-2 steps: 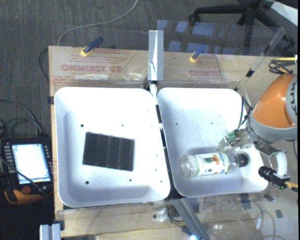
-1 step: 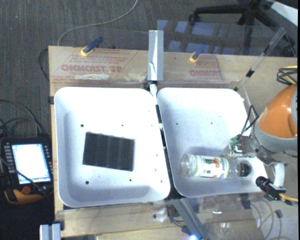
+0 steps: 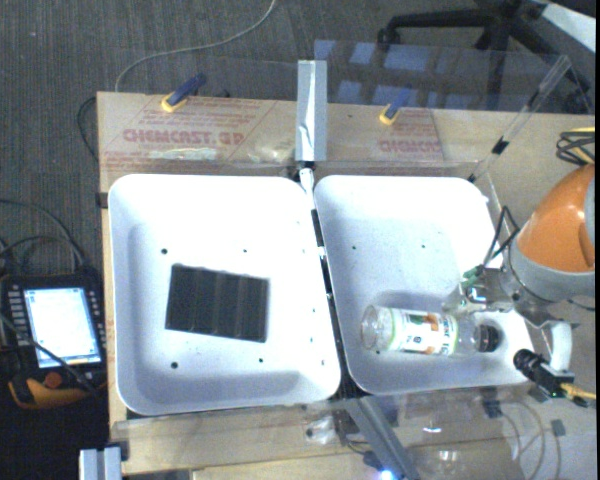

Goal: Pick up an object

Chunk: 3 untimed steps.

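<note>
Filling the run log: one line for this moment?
arm: over right bin edge | bottle: lying in right bin | dark pad: left bin

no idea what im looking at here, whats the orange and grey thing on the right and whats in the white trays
This is a single picture from a camera fixed above a workbench, looking down at a slant. The grey and orange shape at the right edge is a robot arm reaching in; it ends in a two-finger gripper meant to pick things up. Two shallow white bins sit side by side on the bench. The left bin holds a flat black rectangular pad. The right bin holds a clear plastic bottle lying on its side, with a white label and a dark cap pointing toward the arm. The gripper sits right by the bottle's cap end, but I cannot tell from here whether it grips anything. On the floor to the left lies a handheld control screen.
</note>
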{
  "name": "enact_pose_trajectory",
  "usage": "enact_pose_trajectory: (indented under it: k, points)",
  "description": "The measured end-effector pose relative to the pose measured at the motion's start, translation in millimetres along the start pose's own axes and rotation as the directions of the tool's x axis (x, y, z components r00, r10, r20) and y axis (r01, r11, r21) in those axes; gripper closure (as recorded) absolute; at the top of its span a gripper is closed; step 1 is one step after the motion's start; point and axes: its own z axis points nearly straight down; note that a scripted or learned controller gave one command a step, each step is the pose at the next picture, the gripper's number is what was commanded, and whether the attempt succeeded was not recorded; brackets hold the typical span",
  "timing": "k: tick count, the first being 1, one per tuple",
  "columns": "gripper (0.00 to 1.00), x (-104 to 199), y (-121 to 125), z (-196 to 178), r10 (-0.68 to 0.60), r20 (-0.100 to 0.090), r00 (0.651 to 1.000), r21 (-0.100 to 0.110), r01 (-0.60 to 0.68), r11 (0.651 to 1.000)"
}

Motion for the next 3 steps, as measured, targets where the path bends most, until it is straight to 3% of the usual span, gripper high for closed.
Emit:
enact_pose_trajectory:
  k: [1, 2, 3]
  points:
    - [0.0, 0, 0, 0, 0.0, -0.001, 1.0, 0.001, 0.0, 1.0]
    - [0.0, 51, -11, 11, -0.097, 0.011, 0.995, 0.006, 0.097, 0.995]
    - [1.0, 53, -9, 0, -0.099, 0.007, 0.995, 0.003, 0.099, 0.995]
